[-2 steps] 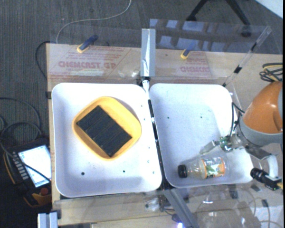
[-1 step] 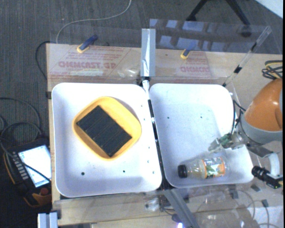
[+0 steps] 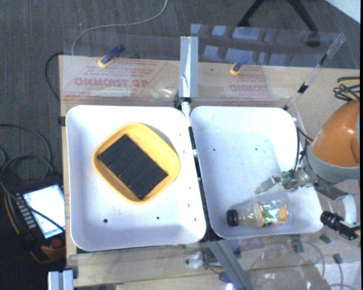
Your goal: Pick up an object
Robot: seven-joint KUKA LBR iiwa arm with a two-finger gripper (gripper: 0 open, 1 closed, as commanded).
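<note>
While I'm watching from here, the pick is looking not yet done: nothing is showing in the gripper (image 3: 285, 179), and I'm judging the grasp and the lift as both left to do. I'm seeing the arm (image 3: 339, 141) reaching in from the right, with the gripper hanging over the right side of the right bin (image 3: 242, 111), just above and to the right of the bottle (image 3: 258, 214). I'm not able to tell whether the gripper is spread or closed; it's reading small and blurred, with some clear, glinting bits around it. The bottle is looking like the nearest candidate, so I'm treating it as the target. It's lying on its side on the bin floor near the front edge, toward the front right corner, dark cap pointing left. The body is reading as clear plastic with an orange and green label round the middle, and I can't tell what, if anything, is inside. My guess is it's rolling easily if nudged, being round and on its side. I'm also noting the left bin (image 3: 127, 111), where a yellow dish (image 3: 170, 156) is sitting with a dark square pad (image 3: 133, 166) in it, well apart from the gripper. Both are lying untouched.
</note>
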